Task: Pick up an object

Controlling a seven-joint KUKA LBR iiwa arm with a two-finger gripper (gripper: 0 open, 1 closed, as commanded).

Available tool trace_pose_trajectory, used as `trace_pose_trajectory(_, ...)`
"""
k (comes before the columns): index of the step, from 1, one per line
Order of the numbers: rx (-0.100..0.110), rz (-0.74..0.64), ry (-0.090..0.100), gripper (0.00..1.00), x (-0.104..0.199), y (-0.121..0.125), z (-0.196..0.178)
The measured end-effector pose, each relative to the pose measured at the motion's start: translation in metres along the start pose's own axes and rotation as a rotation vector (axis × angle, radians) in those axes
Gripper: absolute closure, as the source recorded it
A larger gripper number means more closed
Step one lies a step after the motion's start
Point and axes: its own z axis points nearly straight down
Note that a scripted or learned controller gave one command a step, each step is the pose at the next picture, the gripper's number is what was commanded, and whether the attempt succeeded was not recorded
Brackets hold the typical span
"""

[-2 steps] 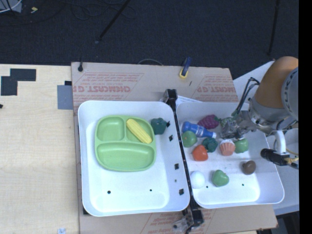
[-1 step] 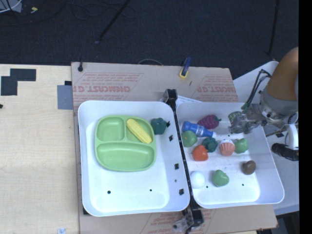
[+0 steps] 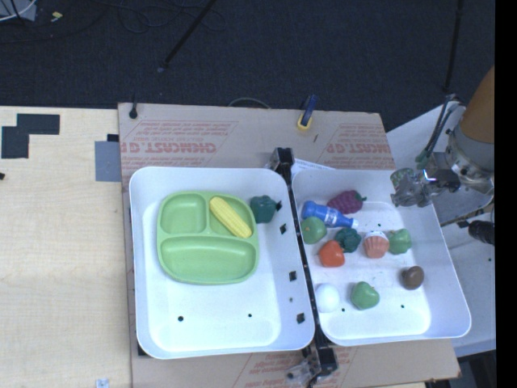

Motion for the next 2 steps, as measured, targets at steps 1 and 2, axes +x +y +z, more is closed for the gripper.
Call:
trace_pose_trajectory(1, 0.004, -0.001, 0.001, 1.00, -0.001, 0.000, -0.016)
trace_pose_trajectory(2, 0.007, -0.002, 0.004, 1.00, 0.058, -0.003, -0.010)
